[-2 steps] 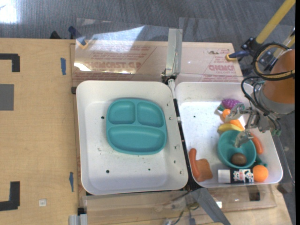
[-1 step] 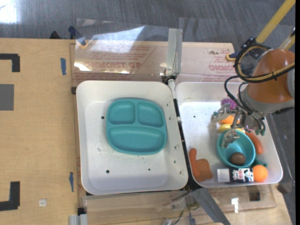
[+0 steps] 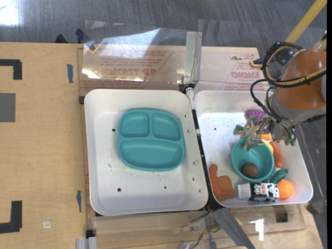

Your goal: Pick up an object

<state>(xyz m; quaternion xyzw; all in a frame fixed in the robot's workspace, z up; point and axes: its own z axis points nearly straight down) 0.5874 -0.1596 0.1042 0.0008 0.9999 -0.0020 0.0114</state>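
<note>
Where the hand hovers, a teal bowl cups a brown ball.

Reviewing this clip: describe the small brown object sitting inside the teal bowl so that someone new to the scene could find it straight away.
Start at the right-hand white bin, the cluttered one under the arm. Near its middle stands a teal bowl, just below the gripper. The brown object lies inside that bowl: a dark, rounded lump, the only brown item among orange, purple and white neighbours.

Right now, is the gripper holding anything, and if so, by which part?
Cannot be told: the gripper sits at the teal bowl's rim, with nothing clearly between its fingers.
</note>
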